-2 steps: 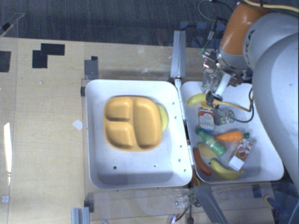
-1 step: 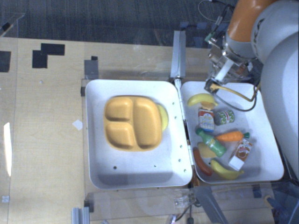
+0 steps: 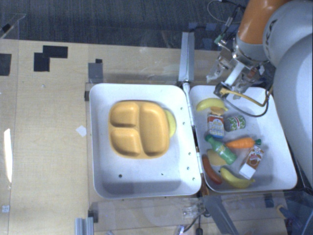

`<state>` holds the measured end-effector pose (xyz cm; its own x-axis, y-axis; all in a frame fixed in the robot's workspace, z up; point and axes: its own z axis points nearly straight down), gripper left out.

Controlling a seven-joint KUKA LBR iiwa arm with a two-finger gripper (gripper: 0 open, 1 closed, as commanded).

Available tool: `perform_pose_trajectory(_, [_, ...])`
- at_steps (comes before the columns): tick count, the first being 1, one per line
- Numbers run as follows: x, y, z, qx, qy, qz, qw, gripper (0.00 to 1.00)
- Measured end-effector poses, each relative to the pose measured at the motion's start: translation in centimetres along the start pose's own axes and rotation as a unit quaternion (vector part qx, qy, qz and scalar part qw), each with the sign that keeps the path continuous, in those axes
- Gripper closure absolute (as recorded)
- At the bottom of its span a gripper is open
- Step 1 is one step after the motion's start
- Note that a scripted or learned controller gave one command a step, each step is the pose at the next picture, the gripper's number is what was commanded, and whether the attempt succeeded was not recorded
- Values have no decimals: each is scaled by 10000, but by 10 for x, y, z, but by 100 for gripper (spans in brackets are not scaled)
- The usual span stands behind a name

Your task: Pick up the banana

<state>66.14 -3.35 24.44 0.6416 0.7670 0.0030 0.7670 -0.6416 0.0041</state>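
1. The grey arm (image 3: 288, 58) comes in from the right, its orange band (image 3: 254, 18) at the far right, above the right bin.
2. The bench (image 3: 49, 131) is pale wood with black patches at its far left.
3. The left bin (image 3: 142, 180) holds a divided yellow plate (image 3: 139, 129). A pale green thing (image 3: 171, 124) peeks out from under the plate's right edge.
4. The right bin (image 3: 276, 131) holds the small items.
5. The gripper (image 3: 227, 75) hangs over the far edge of the right bin. I cannot tell whether it is spread or pressed together, and nothing shows in its grasp.
6. The far banana (image 3: 209, 104) lies in the far left corner of the right bin, just near and to the left of the gripper, apart from it.
7. The near banana (image 3: 235, 178) lies along the near side of the same bin, well apart from the gripper.
8. A carrot (image 3: 240, 143) lies mid-bin, with a green bottle (image 3: 221, 150) slanting to its left.
9. A red sausage (image 3: 210, 171) lies by the near left wall, left of the near banana.
10. A packet (image 3: 253, 160) sits right of the bottle, touching the near banana's right end.
11. A small carton (image 3: 215, 125) stands just near the far banana, with a can (image 3: 234, 122) beside it on the right.
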Motion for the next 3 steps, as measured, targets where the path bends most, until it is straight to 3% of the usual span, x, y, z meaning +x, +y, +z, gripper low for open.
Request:
perform_pose_trajectory(1, [10,-20,59,14,-5,-333,9994,0])
perform_pose_trajectory(2, [16,-3,-22,-3,2,-1358,9907,0])
perform_pose_trajectory(3, [-31,3,59,13,-5,-1162,9932,0])
